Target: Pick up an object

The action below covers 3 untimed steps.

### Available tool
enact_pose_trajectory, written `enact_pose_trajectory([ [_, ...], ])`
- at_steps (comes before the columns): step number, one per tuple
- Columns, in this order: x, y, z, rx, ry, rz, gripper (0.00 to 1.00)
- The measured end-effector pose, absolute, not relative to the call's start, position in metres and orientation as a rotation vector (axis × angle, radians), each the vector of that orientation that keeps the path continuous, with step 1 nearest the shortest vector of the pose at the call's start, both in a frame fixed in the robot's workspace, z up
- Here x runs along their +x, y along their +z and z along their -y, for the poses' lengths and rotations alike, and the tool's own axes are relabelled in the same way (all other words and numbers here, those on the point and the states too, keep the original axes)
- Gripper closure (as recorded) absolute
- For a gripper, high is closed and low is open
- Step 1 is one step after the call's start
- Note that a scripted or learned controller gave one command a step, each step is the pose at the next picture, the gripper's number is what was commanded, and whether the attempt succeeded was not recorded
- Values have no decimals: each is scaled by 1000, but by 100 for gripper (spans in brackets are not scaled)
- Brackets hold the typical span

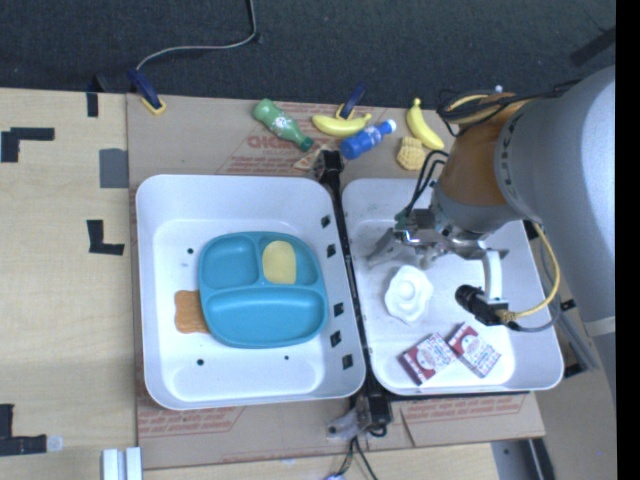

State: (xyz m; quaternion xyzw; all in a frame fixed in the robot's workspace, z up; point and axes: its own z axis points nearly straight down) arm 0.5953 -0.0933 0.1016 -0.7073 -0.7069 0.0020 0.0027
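Camera view: The gripper point(405, 243) hangs low in the right bin point(530, 373), with the grey arm and its orange band entering from the right. Thin metal fingers point(383, 248) appear to splay toward the bin's left wall, but whether they are spread or pressed together cannot be told from this angle; nothing is seen between them.

The nearest candidate is a small white object point(408, 294), lying just below the gripper toward the near edge of the bin, close but apparently not in contact. It is rounded, with no clear long axis.

Two red-and-white packets point(450, 353) lie farther along the same direction, beyond the white object and slightly to the arm's side.

Judgement: the white object is nearest, so the coming move would turn on a short shift toward the bin's near edge
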Motion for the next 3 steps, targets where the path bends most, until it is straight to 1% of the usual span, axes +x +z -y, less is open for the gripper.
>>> enact_pose_trajectory([
  [1,622,117,95,-2221,1,2222,0],
  [2,624,99,94,-2220,4,2222,0],
  [3,665,85,98,-2219,-1,2226,0],
])
